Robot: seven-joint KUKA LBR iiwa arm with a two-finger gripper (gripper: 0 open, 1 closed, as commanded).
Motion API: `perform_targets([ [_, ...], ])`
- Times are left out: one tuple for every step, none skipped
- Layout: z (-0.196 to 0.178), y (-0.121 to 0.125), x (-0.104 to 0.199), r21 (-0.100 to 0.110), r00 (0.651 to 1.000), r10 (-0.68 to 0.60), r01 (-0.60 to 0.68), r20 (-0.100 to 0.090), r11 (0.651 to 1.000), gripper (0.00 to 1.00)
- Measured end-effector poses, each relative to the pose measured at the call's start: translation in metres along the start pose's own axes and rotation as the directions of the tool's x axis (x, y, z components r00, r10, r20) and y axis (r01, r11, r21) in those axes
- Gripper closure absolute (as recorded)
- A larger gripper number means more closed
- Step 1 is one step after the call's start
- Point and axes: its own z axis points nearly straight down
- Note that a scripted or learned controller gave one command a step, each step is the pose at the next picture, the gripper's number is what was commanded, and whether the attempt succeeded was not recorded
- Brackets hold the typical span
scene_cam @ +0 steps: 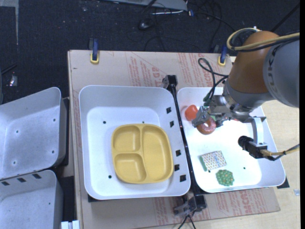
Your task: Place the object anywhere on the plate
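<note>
Two shallow white bins sit side by side on the bench, the left bin (90, 128) and the right bin (267, 175), meeting along a dark divider. One yellow plate (142, 153) lies in the left bin, a little below its middle; it has three compartments, two side by side at the top and one across the bottom, and nothing lies on them. Four loose things are in the right bin. One orange-red ball (191, 111) lies near the upper left corner, close to the divider. One red tomato-like object (206, 126) sits just below and to the right of the ball, nearly touching it. One small patterned packet (213, 160) lies flat lower down, tilted slightly. One green bumpy ball (225, 177) rests just below the packet, near the bin's front wall.

The gripper (213, 116) hangs over the upper left part of the right bin, directly above the red tomato-like object, with the arm's orange band behind it. Its metal parts overlap the top of that object, so contact looks likely, but whether the claw is released, clenched, or grasping the object cannot be told from this angle
</note>
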Motion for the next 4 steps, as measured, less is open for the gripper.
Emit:
perform_targets([
  [-0.011,0.007,0.063,-0.003,1.0,-0.001,0.001,0.0,1.0,1.0],
  [-0.007,0.017,0.115,-0.002,1.0,-0.001,0.001,0.0,1.0,1.0],
  [-0.011,0.025,0.159,-0.003,1.0,0.001,-0.001,0.0,1.0,1.0],
  [-0.028,0.029,0.2,-0.004,1.0,0.001,-0.001,0.001,1.0,1.0],
])
